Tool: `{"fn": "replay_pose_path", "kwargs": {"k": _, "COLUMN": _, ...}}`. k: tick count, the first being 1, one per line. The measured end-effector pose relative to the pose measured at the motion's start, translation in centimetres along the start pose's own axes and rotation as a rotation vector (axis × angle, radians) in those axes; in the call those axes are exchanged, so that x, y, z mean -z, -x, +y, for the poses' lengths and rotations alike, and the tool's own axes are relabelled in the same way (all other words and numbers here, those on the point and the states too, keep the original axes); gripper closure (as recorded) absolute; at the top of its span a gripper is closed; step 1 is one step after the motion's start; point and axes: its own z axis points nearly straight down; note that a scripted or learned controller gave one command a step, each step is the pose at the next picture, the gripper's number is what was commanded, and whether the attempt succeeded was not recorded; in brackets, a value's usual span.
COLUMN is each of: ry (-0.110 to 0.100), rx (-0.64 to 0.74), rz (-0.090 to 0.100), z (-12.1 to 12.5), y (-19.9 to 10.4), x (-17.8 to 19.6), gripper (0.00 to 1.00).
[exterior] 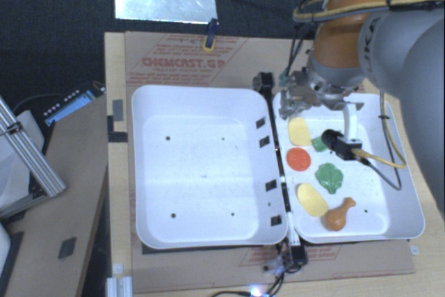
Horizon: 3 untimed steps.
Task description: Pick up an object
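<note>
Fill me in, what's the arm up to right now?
The KUKA arm reaches in from the right, its gripper low over the far end of the right bin. Nothing is seen between its fingers. Beneath and near it lie toy foods: a pale yellow piece, a red-orange disc, a green leafy piece, another yellow piece and a brown drumstick. The left bin sits alongside.

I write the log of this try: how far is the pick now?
Done: the arm is over the right bin. In hand: nothing seen; the gripper hangs above the yellow piece. Left: grasp and lift a piece; the red disc and drumstick lie untouched.
</note>
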Motion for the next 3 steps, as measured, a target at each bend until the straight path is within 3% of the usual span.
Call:
{"fn": "replay_pose_path", "kwargs": {"k": 1, "ry": 0.002, "rx": 0.002, "rz": 0.0, "z": 4.4, "y": -2.7, "x": 0.3, "gripper": 1.0}}
{"fn": "replay_pose_path", "kwargs": {"k": 2, "ry": -0.012, "rx": -0.007, "rz": 0.0, "z": -5.2, "y": 0.4, "x": -1.2, "gripper": 1.0}}
{"fn": "replay_pose_path", "kwargs": {"k": 3, "ry": 0.003, "rx": -0.002, "rz": -0.002, "z": 2.3, "y": 2.8, "x": -1.0, "gripper": 1.0}}
